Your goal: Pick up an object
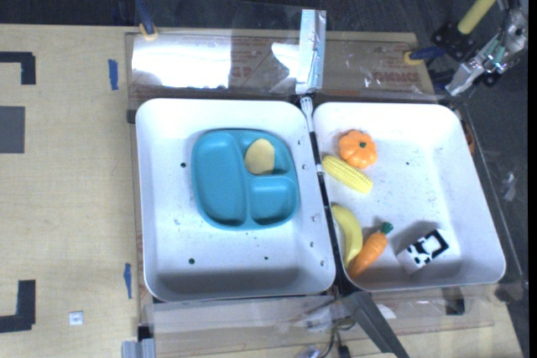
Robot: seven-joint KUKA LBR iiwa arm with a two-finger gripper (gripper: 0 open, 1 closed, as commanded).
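The tool point(491, 63) sits at the upper right of the camera view, beyond the far right corner of the right bin point(470, 180) and well apart from everything in it; it is too small and cluttered with cabling there to tell how it is set, and nothing can be seen in it. Nearest to it in that bin is a small orange pumpkin point(358, 148) by the far left side, with an ear of corn point(347, 174) just beside and below it. Further toward the near edge a banana point(349, 232) lies along the bin's left wall, touching a carrot point(369, 252), and a black-and-white block point(423, 249) lies apart to their right. The left bin point(159, 205) carries a blue divided tray point(220, 180) with a yellow lemon-like piece point(260, 156) in its upper right compartment. These look like light, stiff plastic toys, probably smooth and a little slippery. The corn seems the best pick: free on most sides, and best taken across its narrow middle. The banana and carrot crowd each other and the wall, and the rounded pumpkin could squirt out of a pinch.
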